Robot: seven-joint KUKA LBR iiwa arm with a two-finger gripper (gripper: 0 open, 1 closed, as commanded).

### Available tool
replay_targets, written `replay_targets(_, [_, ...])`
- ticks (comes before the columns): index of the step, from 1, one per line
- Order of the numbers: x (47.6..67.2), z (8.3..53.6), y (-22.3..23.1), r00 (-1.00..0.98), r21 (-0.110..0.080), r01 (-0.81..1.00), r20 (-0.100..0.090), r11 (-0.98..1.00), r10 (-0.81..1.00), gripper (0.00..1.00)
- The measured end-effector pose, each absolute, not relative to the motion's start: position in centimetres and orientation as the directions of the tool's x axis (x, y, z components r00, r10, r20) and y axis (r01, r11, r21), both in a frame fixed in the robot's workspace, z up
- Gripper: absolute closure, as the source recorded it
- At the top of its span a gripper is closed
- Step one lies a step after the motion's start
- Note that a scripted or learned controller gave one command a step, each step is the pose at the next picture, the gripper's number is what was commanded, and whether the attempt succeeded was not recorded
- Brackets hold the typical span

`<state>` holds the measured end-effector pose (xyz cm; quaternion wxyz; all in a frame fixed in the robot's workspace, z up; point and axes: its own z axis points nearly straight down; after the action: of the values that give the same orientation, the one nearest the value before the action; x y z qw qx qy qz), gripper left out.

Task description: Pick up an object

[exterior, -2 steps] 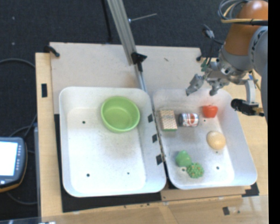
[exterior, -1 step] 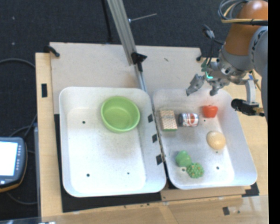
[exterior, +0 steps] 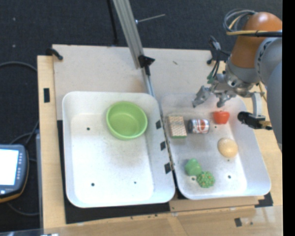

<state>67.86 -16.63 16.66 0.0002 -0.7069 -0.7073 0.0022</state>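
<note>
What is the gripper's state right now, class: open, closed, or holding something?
Gripper: open, holding nothing, poised above the far end of the right bin, close to the small red object.

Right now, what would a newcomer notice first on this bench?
The round lime-green plastic bowl alone in the left shallow white bin. Then the grey arm's claw spread open over the right white bin's far edge, just above a small red object among scattered items.

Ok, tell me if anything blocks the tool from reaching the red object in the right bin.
Nothing visible does. The tool hangs open just above and left of the red object, with bare bin floor between them. The can lies off to the left.
</note>
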Motion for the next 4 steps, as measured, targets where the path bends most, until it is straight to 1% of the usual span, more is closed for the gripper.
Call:
replay_targets(1, [67.4,12.2,-16.2,-0.003,-0.003,1.0,-0.003,0.003,1.0,0.0])
replay_targets(2, [67.4,10.0,-16.4,-0.002,-0.001,1.0,-0.003,0.002,1.0,0.0])
replay_targets(3, [67.6,11.4,-16.5,-0.004,0.004,1.0,-0.006,0.004,1.0,1.0])
replay_targets(4, [67.8,17.9,-16.4,-0.003,0.009,1.0,-0.002,0.003,1.0,1.0])
